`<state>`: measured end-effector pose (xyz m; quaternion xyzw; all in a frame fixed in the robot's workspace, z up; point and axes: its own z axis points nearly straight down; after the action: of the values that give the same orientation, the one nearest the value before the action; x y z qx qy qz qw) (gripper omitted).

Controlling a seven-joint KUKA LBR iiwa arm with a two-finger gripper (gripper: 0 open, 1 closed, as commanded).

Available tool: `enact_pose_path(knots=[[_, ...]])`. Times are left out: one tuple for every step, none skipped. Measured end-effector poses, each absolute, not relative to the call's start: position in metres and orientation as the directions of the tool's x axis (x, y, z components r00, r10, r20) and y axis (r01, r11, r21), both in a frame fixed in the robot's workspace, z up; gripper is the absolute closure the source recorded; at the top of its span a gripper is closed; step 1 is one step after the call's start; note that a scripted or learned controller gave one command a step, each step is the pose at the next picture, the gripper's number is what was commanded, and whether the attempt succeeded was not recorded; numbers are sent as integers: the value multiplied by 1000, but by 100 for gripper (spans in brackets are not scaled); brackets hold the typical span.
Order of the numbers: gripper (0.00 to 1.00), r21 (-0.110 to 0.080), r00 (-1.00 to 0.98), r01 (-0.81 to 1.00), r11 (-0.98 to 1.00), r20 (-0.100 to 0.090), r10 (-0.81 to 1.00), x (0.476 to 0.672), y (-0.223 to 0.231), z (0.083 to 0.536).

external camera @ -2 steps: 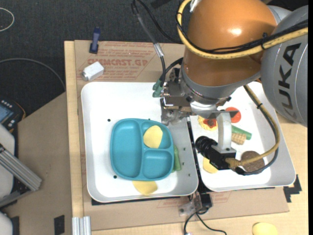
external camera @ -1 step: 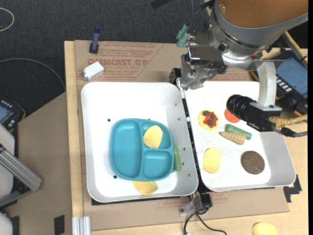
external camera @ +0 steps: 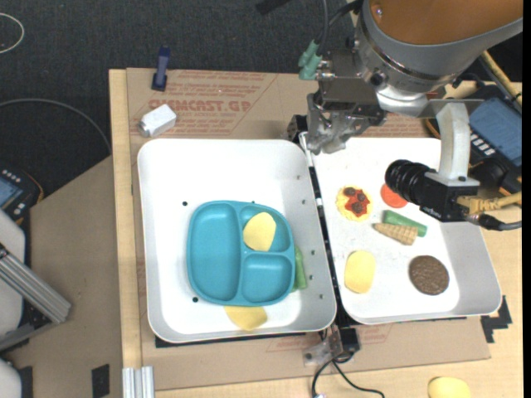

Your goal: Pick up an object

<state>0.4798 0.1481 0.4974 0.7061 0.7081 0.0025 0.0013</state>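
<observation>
Well, the gripper hangs above the right bin's far corner — finger state I cannot tell. Best to descend squarely over one isolated piece — the cookie, say.

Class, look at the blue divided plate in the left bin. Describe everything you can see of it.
The plate is teal blue, apparently plastic, with rounded corners and raised ridges dividing it into three compartments: one long one on the left and two smaller on the right. It lies flat in the left bin, slightly turned. A yellow piece sits in its upper right compartment. Another yellow piece shows at its lower edge, and a green sliver lies along its right side.
</observation>
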Motion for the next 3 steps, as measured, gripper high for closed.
enact_pose_path(knots=[[100, -14, 1, 1000, -1, -4, 1000, 478, 153, 371], [100, 3, 1, 1000, -1, 1, 1000, 480, 154, 389], [100, 20, -4, 1000, 4, 8, 1000, 482, 179, 538]])
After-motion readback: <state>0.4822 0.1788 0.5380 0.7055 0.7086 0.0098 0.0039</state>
